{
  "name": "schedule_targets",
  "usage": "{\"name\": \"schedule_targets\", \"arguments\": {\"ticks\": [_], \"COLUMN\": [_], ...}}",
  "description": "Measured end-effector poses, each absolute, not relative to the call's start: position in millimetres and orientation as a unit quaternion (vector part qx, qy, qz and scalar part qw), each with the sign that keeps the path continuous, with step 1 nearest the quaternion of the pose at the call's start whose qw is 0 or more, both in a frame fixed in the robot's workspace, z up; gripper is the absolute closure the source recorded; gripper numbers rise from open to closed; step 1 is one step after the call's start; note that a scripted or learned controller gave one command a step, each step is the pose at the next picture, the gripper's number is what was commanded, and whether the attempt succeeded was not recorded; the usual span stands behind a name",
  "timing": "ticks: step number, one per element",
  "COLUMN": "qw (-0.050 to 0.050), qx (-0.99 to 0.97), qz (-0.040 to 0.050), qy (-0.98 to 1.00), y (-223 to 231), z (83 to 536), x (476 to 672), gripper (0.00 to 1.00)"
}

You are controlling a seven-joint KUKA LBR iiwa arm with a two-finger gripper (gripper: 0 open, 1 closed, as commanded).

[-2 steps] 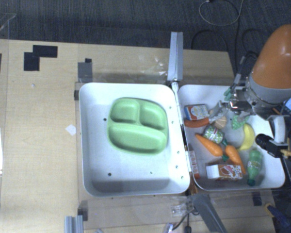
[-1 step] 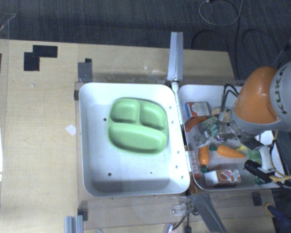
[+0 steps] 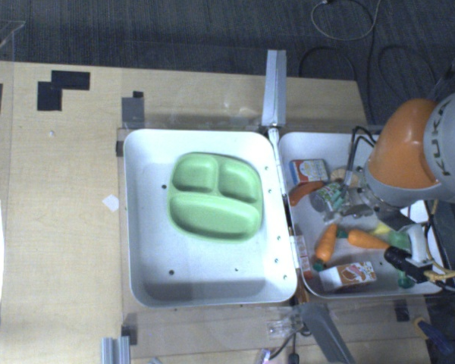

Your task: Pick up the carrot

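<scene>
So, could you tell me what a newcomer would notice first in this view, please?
The green divided tray lying alone in the left bin stands out most. Next comes the arm's orange band above the crowded right bin, where two carrots lie among small food packages near the pincer.

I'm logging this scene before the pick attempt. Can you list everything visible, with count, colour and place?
Bins: two, white, side by side on the bench.
Divided tray: one, green, in the left bin.
Carrots: two, orange, middle of the right bin, one with a green top.
Sausage: one, reddish, right bin's left side.
Cartons: two, white and red, at that bin's back and front.
Cables: black, on the floor behind.
Arm: one, grey with orange band, over the right bin.
Claw: one, among the items.
</scene>
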State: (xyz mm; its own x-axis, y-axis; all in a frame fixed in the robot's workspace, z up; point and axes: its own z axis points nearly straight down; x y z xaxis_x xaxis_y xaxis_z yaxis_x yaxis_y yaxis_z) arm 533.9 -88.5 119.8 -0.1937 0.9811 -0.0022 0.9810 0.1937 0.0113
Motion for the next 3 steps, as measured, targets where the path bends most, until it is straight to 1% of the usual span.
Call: {"name": "schedule_targets", "arguments": {"ticks": [1, 2, 3], "qw": [0.002, 0.002, 0.001], "qx": [0.670, 0.670, 0.653], "qz": [0.0027, 0.0022, 0.0011], "qy": [0.742, 0.742, 0.758], "y": [-26.1, -26.3, -32.0], "z": [235.0, 234.4, 184.5], "x": [563.0, 562.7, 487.5], "gripper": [1.00, 0.00, 0.00]}}
